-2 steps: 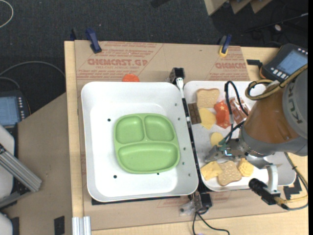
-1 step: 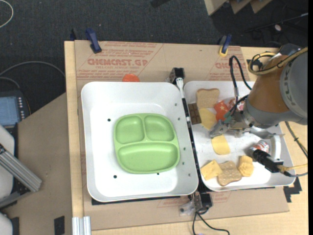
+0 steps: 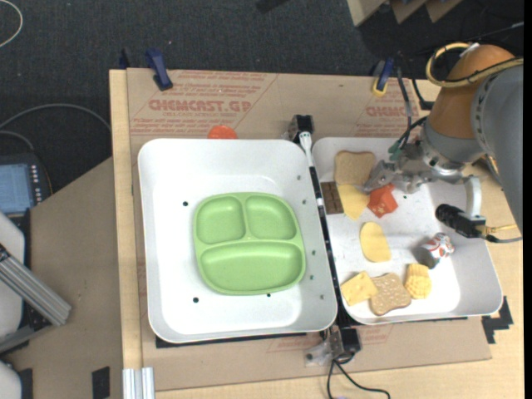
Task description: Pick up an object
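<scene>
While gripper (image 3: 384, 191) pinches red block (image 3: 381, 201), cardboard bench (image 3: 249, 106) sits on dark carpet (image 3: 66, 23)

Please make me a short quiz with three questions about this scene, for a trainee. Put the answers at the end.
1. True or false: the green plate lies in the left bin.
2. Which thing is nearest the hand?
A. the red block
B. the waffle piece
C. the cracker
3. Fill in: the slice of bread lies at the ___ end of the right bin, far or near.

Key:
1. True.
2. A. The hand is right above the red block; whether it grips the block cannot be told.
3. Far.
</scene>
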`<act>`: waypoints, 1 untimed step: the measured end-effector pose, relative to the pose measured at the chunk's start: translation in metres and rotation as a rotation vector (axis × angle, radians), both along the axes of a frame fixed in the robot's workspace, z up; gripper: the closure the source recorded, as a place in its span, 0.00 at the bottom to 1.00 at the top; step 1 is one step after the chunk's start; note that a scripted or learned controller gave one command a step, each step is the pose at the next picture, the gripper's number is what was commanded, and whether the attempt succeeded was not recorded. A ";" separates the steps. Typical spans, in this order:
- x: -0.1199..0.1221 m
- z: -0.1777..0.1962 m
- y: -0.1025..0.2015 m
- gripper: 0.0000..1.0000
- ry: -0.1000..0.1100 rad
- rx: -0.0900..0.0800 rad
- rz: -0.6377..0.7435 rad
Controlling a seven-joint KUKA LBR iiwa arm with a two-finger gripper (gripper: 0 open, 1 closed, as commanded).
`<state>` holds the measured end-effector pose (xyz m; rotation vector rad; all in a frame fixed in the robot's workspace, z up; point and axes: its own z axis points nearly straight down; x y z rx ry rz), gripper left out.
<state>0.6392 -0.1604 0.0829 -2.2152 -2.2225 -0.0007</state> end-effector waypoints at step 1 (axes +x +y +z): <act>-0.066 0.001 0.035 0.00 0.005 0.001 -0.003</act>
